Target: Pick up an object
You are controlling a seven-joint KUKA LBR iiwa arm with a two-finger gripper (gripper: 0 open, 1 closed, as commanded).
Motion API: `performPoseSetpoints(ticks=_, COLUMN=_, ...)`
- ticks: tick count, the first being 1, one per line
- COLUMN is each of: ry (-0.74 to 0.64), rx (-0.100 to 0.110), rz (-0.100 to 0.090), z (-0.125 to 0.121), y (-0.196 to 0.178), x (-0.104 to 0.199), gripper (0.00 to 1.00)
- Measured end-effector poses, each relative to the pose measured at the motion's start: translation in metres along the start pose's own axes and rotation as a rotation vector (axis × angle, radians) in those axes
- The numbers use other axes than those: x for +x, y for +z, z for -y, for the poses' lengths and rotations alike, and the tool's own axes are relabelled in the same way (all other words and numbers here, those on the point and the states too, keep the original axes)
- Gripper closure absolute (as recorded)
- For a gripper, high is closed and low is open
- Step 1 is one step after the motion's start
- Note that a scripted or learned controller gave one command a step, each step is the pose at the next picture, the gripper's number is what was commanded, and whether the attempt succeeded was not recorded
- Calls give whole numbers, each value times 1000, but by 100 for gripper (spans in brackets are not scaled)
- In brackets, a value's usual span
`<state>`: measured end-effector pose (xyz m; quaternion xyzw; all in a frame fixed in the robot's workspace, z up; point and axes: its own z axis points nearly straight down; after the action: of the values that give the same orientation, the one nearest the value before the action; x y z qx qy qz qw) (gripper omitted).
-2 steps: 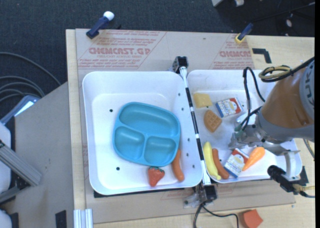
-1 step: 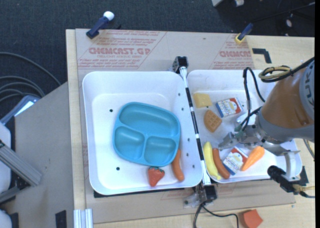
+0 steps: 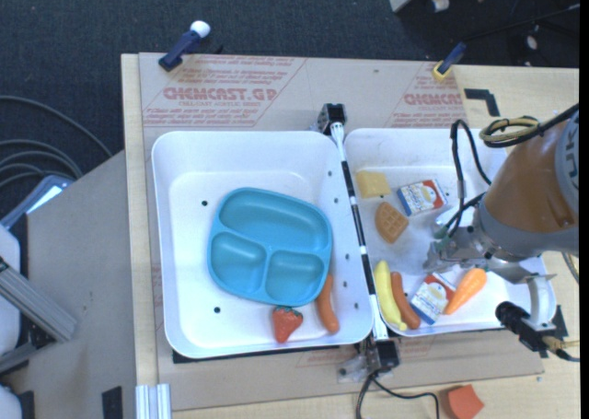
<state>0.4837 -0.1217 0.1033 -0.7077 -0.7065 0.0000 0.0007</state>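
My gripper (image 3: pixel 445 250) hangs low in the right bin (image 3: pixel 414 144), under the grey and orange wrist that reaches in from the right. Just below it lie an orange carrot (image 3: pixel 466 287) and a small white carton (image 3: pixel 430 298). To its left sit a brown waffle piece (image 3: pixel 391 222), a yellow banana (image 3: pixel 385 295) and a red sausage (image 3: pixel 403 299). Further back are a second small carton (image 3: pixel 421 197) and a yellow cheese wedge (image 3: pixel 372 184). Nothing shows in the gripper's hold.
The left bin (image 3: pixel 184 155) holds a blue divided plate (image 3: pixel 269 246), a strawberry (image 3: pixel 286 322) and another sausage (image 3: pixel 327 305). A black cable (image 3: pixel 457 155) loops over the right bin's back. An orange block (image 3: pixel 463 401) lies on the bench front.
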Motion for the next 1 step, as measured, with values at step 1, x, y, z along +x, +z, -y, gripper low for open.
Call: performPoseSetpoints(ticks=1, ry=0, rx=0, rz=0, z=0, y=0, x=0, gripper=0)
